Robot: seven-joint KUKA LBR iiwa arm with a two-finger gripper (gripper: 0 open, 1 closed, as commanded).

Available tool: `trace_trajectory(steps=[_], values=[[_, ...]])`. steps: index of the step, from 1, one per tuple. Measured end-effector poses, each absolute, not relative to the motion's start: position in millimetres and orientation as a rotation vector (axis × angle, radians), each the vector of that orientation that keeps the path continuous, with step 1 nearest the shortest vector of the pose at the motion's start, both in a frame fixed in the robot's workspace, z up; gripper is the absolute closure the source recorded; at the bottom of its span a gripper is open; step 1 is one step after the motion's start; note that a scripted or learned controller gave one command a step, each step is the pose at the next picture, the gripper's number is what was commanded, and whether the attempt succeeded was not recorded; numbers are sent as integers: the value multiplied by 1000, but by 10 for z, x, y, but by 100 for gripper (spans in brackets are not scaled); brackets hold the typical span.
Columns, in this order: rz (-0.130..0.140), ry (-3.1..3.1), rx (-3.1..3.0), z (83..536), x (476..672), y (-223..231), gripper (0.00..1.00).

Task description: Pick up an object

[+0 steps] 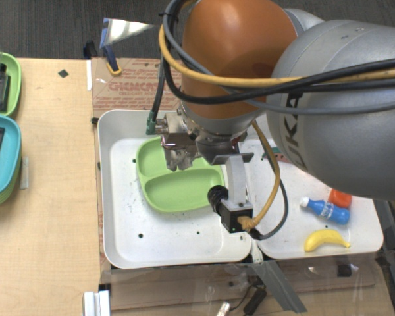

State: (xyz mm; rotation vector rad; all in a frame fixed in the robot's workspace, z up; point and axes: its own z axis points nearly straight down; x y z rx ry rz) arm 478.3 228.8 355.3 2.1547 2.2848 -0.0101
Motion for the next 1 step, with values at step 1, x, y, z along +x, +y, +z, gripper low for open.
trace_trajectory(steps=[1], values=[[-23,2288,2151,3611,4793,2287,100]])
